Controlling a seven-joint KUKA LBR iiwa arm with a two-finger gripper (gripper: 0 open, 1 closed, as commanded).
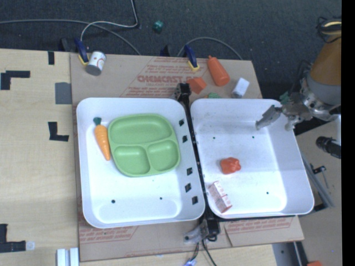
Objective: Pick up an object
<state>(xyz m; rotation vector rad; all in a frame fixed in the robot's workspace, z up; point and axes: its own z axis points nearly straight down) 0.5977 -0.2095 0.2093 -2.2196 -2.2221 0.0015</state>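
One red lump (229, 165) lies in the right bin (277, 201), at seven o'clock from the jaws; jaws' state: cannot tell.

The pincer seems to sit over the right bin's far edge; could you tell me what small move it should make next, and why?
Probably a short move toward the middle of the right bin, to bring the pincer over the red object. The pincer sits near the bin's upper right with nothing between its fingers, and that object lies alone on the bin floor, apart from the small carton near the front wall.
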